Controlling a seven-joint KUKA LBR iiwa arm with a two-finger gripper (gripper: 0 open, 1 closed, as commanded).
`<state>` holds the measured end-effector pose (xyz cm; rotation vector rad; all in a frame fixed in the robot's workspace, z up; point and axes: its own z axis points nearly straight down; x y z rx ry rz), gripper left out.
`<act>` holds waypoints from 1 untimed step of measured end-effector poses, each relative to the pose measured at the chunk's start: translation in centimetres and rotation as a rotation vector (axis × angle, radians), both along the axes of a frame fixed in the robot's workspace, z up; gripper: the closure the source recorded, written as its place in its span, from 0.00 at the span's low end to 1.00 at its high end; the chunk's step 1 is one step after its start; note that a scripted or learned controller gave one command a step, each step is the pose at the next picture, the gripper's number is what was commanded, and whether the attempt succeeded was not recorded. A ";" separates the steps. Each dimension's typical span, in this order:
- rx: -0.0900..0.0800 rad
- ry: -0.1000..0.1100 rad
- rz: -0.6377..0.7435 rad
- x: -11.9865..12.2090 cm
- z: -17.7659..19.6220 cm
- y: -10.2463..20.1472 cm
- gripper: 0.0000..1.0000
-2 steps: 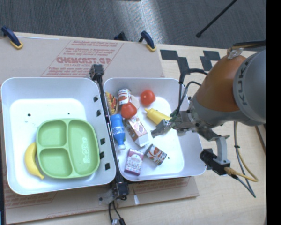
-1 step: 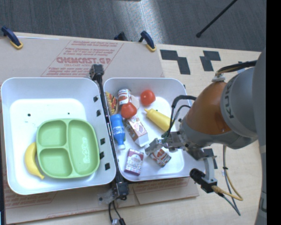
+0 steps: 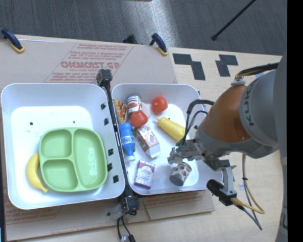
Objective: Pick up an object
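We've got the pincer (image 3: 180,161) down over a small can (image 3: 181,174) near the right bin's (image 3: 156,188) front edge; can't tell its state, next comes closing and lifting.

The banana (image 3: 34,174) lies partly hidden under the green divided plate (image 3: 73,159) in the left bin (image 3: 10,115). The arm (image 3: 242,120) is cut off at the right edge and covers the right bin's (image 3: 192,92) right wall; the gripper (image 3: 181,158) over the small can (image 3: 180,174) is too dark to read. Print on the cartons (image 3: 145,174) is too small to tell
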<state>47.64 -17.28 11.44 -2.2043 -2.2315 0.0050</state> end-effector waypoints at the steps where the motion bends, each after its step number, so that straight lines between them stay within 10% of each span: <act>1: -0.001 -0.007 -0.006 0.1 10.2 2.1 1.00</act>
